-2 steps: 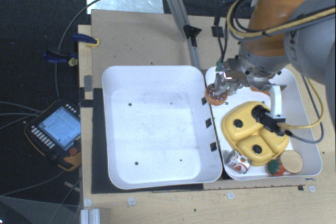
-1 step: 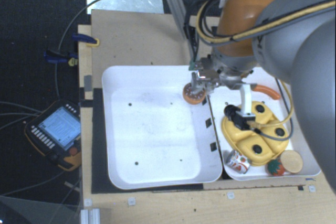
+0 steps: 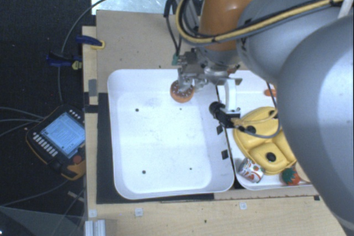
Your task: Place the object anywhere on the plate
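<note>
Object (image 3: 181,92): small round orange-brown disc, ridged, at pincer (image 3: 186,85) tip over smooth white left bin (image 3: 160,174); pincer state unclear.

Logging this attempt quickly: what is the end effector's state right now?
End effector: over the left bin's far edge, right above a small orange round object; open or shut cannot be told.

You're looking at two bins of smooth white plastic, the left bin (image 3: 160,168) faintly glossy, on a bench (image 3: 133,41) of matt brown board that looks like cardboard or fibreboard. The arm (image 3: 310,63) wears smooth grey casing with a satin sheen, its orange band (image 3: 229,0) equally sleek, and the yellow object (image 3: 265,143) in the right bin (image 3: 260,184) looks like shiny plastic.
</note>
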Available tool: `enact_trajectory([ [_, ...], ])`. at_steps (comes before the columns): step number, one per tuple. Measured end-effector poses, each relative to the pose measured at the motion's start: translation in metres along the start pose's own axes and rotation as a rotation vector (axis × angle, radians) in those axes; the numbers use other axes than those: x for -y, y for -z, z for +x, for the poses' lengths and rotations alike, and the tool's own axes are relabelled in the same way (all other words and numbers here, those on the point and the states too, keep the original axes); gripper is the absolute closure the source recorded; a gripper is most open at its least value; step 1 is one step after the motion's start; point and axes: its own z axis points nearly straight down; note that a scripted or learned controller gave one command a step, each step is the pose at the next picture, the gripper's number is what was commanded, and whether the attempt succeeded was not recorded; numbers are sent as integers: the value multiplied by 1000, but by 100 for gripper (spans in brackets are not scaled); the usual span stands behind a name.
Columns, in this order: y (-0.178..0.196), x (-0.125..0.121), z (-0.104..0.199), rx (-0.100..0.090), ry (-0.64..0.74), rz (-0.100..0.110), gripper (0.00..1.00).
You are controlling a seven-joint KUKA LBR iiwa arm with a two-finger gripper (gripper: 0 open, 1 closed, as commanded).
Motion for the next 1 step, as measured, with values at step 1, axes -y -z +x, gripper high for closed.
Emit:
enact_trajectory([
  [1, 0, 1, -4, 3, -5, 2, 0],
])
